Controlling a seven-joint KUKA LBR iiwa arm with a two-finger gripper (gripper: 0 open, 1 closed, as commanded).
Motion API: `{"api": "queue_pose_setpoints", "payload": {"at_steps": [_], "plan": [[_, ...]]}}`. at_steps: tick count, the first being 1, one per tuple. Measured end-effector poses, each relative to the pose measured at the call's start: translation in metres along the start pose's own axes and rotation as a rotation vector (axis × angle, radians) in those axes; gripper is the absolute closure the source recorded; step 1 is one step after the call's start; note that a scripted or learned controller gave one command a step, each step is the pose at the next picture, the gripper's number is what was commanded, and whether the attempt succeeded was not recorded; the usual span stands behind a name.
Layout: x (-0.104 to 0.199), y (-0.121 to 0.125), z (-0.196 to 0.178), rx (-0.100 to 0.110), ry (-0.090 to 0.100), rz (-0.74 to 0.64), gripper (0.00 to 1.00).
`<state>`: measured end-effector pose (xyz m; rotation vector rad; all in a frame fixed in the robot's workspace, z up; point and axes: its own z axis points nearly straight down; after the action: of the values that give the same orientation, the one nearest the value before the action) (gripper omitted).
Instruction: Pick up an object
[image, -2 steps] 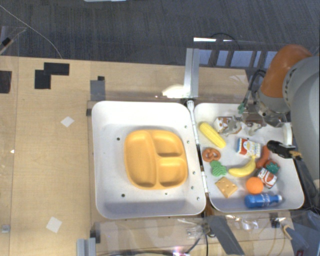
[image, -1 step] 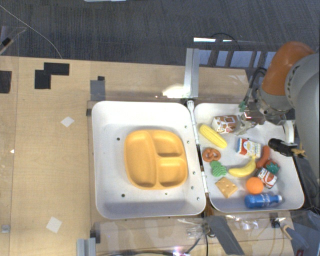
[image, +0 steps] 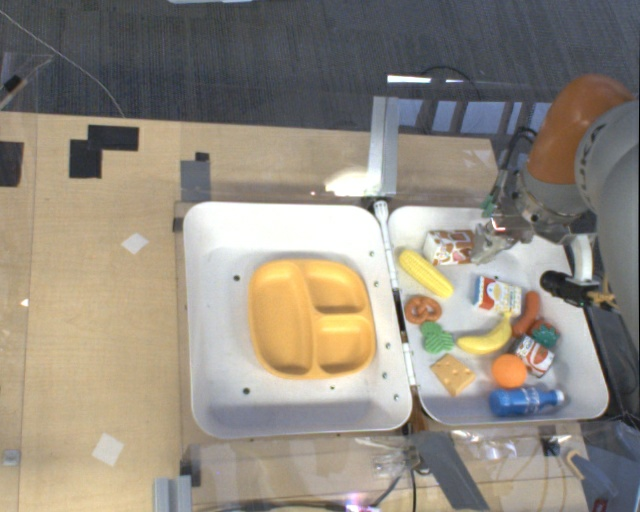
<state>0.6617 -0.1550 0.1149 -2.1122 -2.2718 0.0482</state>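
The tool (image: 492, 232) hangs over the far end of the right bin (image: 600, 395); its finger state cannot be told. Just beside it, camera-left, lies a small red-and-white carton (image: 450, 246). A second carton (image: 497, 294) lies nearer the camera. Their labels are too small to read.

The grey KUKA arm (image: 600, 160) reaches in from the right, its orange band uppermost, wrist angled down and leftward; the gripper (image: 493, 232) hangs low at the arm's left end
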Motion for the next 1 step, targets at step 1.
{"api": "queue_pose_setpoints", "payload": {"at_steps": [1], "plan": [[-0.0236, -0.0583, 0.0255, -0.068, -0.004, 0.269, 1.0]]}}
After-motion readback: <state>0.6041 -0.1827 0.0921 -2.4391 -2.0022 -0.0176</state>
